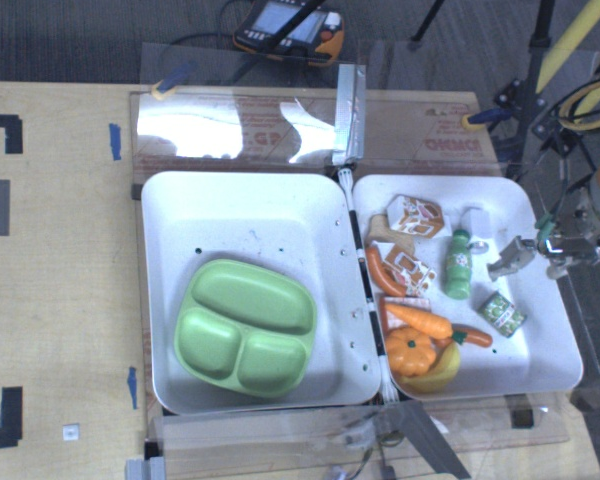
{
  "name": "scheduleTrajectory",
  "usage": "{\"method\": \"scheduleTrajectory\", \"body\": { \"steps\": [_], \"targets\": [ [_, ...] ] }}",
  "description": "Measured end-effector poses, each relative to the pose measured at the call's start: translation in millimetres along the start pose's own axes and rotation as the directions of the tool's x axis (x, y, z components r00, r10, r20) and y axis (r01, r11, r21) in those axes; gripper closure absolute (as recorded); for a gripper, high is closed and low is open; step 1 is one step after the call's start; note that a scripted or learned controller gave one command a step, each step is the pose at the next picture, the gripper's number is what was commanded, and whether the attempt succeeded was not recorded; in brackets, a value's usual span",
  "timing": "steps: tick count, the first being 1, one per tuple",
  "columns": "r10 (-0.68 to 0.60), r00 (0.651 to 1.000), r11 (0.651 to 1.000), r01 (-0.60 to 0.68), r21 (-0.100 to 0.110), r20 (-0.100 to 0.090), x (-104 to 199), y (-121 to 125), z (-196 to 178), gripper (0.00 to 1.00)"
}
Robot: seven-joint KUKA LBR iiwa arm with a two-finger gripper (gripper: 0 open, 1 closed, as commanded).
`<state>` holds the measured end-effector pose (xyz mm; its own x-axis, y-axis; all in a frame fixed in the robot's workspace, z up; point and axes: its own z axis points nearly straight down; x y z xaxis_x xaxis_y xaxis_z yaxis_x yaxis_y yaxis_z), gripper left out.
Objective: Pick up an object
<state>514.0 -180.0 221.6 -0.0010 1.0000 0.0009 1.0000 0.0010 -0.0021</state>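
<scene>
A pale wooden bench (pixel 60 268) carries two shallow white bins set side by side, their inner edges touching. The left bin (pixel 180 208) and the right bin (pixel 550 358) sit toward the right part of the bench, leaving bare wood on the left. Black marks (pixel 5 133) and short strips of blue tape (pixel 114 140) lie on that bare wood. Behind the bins, at the far side, a brown cardboard sheet (pixel 430 128) lies flat under shiny clear plastic (pixel 210 128).
</scene>
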Motion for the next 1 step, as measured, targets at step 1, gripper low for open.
{"method": "scheduleTrajectory", "body": {
  "steps": [1],
  "targets": [
    [-0.207,0.978,0.978,0.207,-0.007,0.004,-8.5,-14.4,135.1,0.00]
  ]
}}
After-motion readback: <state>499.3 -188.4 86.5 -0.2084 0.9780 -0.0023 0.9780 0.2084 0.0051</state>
